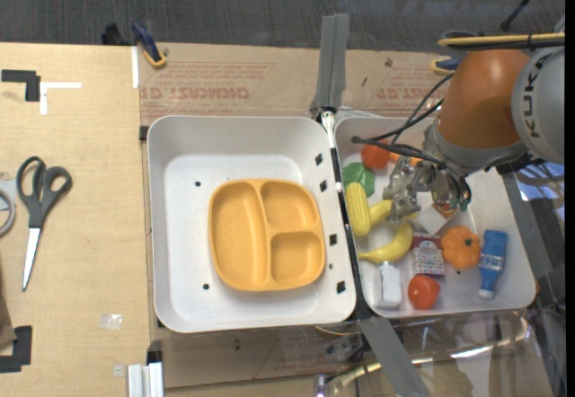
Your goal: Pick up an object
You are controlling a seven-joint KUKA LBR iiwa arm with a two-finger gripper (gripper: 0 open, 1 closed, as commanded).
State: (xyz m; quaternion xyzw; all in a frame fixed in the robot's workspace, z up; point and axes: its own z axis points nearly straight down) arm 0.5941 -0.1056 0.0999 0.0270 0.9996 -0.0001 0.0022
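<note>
a grey kuka arm [503, 108] with an orange band reaches from the right over the right white bin [517, 296], its gripper [404, 193] low among toy food; whether it is open or closed cannot be told. just beside it lie an ear of corn [358, 208] and a banana [391, 247], with a green pepper [357, 175] above them. a small pumpkin [462, 247], a tomato [423, 291] and a blue bottle [491, 262] sit nearer the bin's front. the left white bin [171, 224] holds a yellow divided plate [267, 233]. scissors [36, 207] rest on the bench, well apart.
</note>
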